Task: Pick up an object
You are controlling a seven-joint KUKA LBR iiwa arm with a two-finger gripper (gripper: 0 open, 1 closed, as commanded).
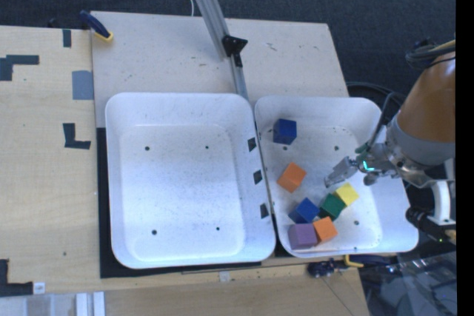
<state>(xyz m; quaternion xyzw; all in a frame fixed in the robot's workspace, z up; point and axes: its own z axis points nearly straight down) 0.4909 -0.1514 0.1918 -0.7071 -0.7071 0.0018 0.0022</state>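
Now the gripper (342,172) hangs over the right bin (370,111), right of the middle of the frame.

Its fingers look a little apart, with nothing between them. Just below it sits a yellow block (346,195), touching a green block (331,206). An orange block (292,177) sits alone to the left. These blocks look small, light and hard. The flat sides are probably best to squeeze, and the orange one has room around it.
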